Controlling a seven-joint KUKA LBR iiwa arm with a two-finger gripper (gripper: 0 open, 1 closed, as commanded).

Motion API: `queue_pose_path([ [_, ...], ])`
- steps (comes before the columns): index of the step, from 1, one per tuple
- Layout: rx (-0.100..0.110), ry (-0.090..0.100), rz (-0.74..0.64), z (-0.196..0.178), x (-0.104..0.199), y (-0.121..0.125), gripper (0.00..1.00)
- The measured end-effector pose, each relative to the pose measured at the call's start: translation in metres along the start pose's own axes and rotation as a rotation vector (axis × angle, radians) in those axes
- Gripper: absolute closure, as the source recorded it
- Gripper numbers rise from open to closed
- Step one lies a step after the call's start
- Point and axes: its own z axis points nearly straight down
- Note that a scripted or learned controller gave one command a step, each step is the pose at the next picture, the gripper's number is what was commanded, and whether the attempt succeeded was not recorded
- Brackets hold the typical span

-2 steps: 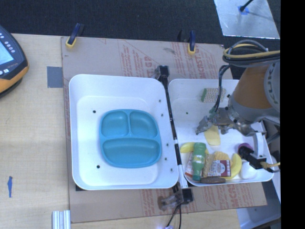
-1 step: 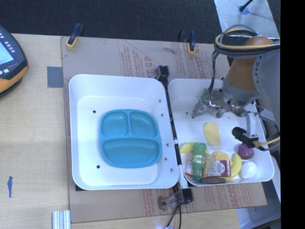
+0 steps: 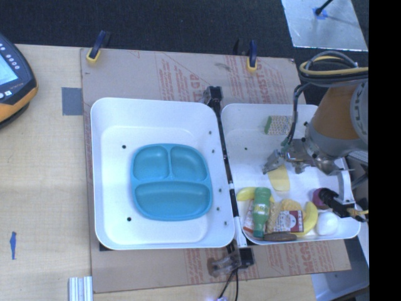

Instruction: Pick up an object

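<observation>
The arm (image 3: 335, 115) reaches in from the right over the right bin (image 3: 241, 127). Its pincer (image 3: 280, 162) hangs over the middle of that bin, just above the far edge of a pale yellow block (image 3: 279, 180). From this slant I cannot tell whether the pincer is spread or pressed together, nor whether it touches the block.

The block lies flat on the bin floor, apart from a green-and-white sponge (image 3: 276, 125) near the far wall. The other things crowd the near side. A yellow fruit (image 3: 244, 194) lies by the left wall with a green bottle (image 3: 261, 200) just beside it. A red-and-white packet (image 3: 286, 221) lies against a banana (image 3: 310, 216). A white ball (image 3: 327, 224) sits in the near right corner, with a dark purple thing (image 3: 322, 197) behind it. A brown stick (image 3: 279, 236) lies along the near wall.

The left bin (image 3: 100, 168) holds a blue divided plate (image 3: 170, 182). Both bins rest on a cardboard sheet (image 3: 156, 74) on the tabletop (image 3: 37, 168).
</observation>
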Motion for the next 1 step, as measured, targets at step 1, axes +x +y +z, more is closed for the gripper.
queue_pose_path([
  [1,-0.003,0.0,-0.004,-0.0109,-0.0001,0.0023,1.0],
])
